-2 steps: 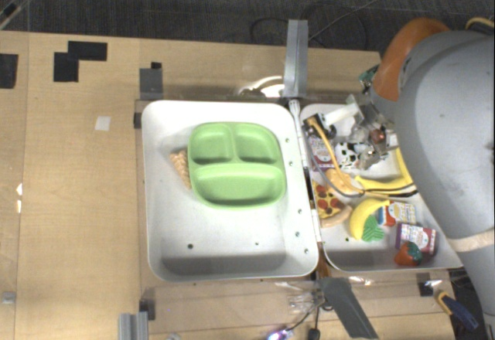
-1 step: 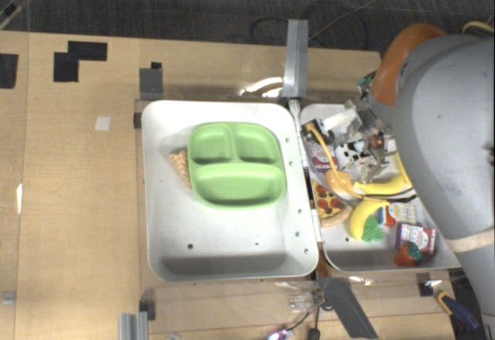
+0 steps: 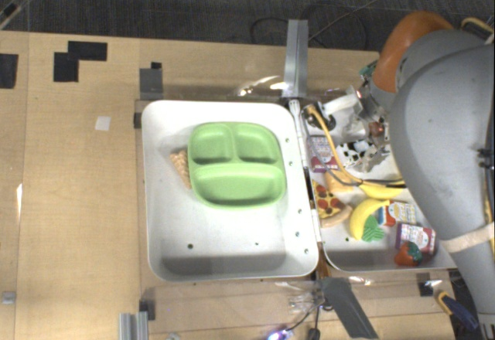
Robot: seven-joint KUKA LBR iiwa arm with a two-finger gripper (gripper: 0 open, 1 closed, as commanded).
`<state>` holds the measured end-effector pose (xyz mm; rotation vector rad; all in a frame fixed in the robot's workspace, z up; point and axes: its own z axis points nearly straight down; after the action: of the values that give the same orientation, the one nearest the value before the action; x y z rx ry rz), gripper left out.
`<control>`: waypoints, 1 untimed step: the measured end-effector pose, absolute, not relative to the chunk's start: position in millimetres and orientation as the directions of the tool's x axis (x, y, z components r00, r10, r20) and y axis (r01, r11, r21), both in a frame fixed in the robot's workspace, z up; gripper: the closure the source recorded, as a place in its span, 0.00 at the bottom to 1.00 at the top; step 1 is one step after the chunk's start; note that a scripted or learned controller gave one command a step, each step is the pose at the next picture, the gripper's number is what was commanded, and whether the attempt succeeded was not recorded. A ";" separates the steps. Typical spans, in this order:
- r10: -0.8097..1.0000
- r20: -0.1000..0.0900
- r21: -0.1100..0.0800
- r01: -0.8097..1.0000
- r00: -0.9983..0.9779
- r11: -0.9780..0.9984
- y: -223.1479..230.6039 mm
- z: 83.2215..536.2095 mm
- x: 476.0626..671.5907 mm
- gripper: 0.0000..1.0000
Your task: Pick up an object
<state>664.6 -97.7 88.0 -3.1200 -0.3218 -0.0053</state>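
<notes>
Two shallow white bins are seen side by side on the tabletop (image 3: 69, 199). In the left bin (image 3: 224, 246) a single green divided plate (image 3: 234, 163) is lying flat, with three compartments counted, and one tan, textured item (image 3: 181, 167) is tucked under its edge at nine o'clock; what that item is cannot be made out.

The right bin (image 3: 363, 257) is crowded, and any graspable thing there would serve the task. Two yellow bananas are counted: one long one (image 3: 380, 190) lying across the bin, and a second (image 3: 360, 216) at six o'clock of it, touched by a small green piece (image 3: 374, 232). A pizza-slice toy (image 3: 331, 204) lies at nine o'clock of the bananas, a red-and-white carton (image 3: 414, 238) at four o'clock, with a red, rounded thing (image 3: 407, 255) just below it. A flat printed packet (image 3: 321, 151) rests against the left wall, and a black-and-white patterned piece (image 3: 357, 153) sits at twelve o'clock.

The gripper (image 3: 363, 130) is placed over the far end of the right bin, amid a yellow cable (image 3: 334, 147); whether it is open or closed cannot be told.

The bananas are judged light, stiff and smooth, likely plastic, so slipping is a risk; a hold across the narrow middle would be best. The carton is judged light, best taken across its flat sides. The packet looks thin and hard to lift.
</notes>
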 end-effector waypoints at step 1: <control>0.205 0.003 -0.003 0.205 0.979 -0.979 -116.9 87.9 665.1 0.00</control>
<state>665.1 -116.9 87.9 -3.1211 -0.3230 -0.0045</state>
